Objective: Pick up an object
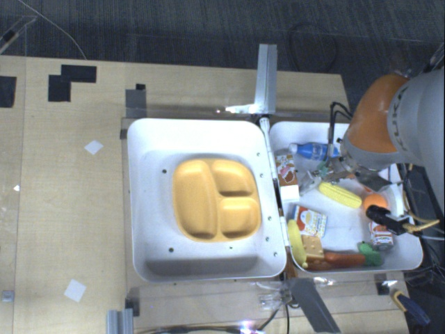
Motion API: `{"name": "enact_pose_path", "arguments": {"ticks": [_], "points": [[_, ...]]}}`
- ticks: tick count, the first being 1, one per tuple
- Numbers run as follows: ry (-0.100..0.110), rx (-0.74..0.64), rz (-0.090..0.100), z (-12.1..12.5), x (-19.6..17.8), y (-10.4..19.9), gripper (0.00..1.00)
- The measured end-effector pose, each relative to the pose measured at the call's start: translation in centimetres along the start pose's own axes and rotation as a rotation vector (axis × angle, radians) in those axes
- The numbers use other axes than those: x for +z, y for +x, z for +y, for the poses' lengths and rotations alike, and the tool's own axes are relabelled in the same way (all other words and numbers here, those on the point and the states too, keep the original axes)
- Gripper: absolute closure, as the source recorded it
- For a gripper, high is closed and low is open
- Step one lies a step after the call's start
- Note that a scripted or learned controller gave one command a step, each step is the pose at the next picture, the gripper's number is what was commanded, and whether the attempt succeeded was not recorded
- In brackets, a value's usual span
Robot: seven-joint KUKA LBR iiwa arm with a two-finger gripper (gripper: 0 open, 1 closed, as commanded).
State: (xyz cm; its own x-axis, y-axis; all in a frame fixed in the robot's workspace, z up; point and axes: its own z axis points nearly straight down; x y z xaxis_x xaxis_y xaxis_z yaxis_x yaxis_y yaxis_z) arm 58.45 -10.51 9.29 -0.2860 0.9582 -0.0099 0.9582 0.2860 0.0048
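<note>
The right bin (411,255) holds several small items. A yellow corn cob (339,195) lies in its middle, with a clear water bottle with a blue cap (309,150) behind it. An orange fruit (375,202) rests at the right. My gripper (332,172) hangs low over the bin between the bottle and the corn, just above the cob's left end. The grey wrist and orange band (372,120) hide the bin's far right corner.
Also in the right bin are a brown snack packet (286,172), a white carton (311,221), a banana (295,239), a red sausage (341,259), a green piece (372,254) and a small can (381,236). The left bin (139,207) holds a yellow divided tray (212,199).
</note>
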Motion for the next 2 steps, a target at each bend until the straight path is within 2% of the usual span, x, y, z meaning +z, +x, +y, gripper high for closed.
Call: {"name": "enact_pose_path", "arguments": {"ticks": [1, 2], "points": [[-0.004, 0.029, 0.004, 1.1, 0.5, -5.2, 0.00], [-0.014, 0.021, -0.001, 1.5, -0.9, -5.2, 1.00]]}}
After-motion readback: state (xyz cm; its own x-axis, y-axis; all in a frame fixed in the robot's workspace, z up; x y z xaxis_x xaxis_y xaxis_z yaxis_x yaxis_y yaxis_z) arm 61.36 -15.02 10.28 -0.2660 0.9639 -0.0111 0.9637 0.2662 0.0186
